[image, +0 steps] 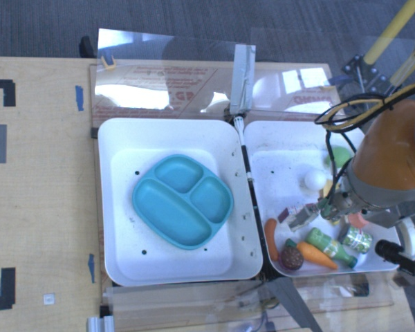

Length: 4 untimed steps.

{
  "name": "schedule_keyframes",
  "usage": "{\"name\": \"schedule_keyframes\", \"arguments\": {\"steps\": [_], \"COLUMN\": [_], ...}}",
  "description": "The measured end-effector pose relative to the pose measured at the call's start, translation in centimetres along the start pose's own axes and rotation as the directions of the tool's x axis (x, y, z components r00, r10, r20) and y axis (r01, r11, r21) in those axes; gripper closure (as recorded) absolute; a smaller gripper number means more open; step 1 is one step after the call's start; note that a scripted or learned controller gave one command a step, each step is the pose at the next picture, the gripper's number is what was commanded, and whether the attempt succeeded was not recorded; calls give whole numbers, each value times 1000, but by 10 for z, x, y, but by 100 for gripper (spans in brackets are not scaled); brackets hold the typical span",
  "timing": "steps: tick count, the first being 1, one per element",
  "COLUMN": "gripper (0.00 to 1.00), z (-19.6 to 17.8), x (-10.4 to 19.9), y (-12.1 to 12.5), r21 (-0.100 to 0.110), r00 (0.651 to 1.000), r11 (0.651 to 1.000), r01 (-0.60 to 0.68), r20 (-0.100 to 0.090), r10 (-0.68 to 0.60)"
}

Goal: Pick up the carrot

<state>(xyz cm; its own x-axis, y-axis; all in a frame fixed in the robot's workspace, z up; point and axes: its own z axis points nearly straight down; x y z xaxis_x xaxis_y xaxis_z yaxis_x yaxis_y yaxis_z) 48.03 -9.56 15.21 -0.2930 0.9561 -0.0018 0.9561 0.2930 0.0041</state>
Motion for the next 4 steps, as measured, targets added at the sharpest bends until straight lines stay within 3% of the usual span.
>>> {"name": "schedule_keyframes", "arguments": {"steps": [1,2,3,4], "gripper": [0,100,100,0], "z": [58,48,-46,-45], "x": [-18,-18,-54,-53], "y": [-7,-6,-16,-16], "r21": [5,1,-1,0], "r00": [996,996,870,869], "r11": [996,996,870,869], "r01": [91,90,494,494], "r20": [-4,-2,4,1], "r10": [-91,-90,-494,-494]}}
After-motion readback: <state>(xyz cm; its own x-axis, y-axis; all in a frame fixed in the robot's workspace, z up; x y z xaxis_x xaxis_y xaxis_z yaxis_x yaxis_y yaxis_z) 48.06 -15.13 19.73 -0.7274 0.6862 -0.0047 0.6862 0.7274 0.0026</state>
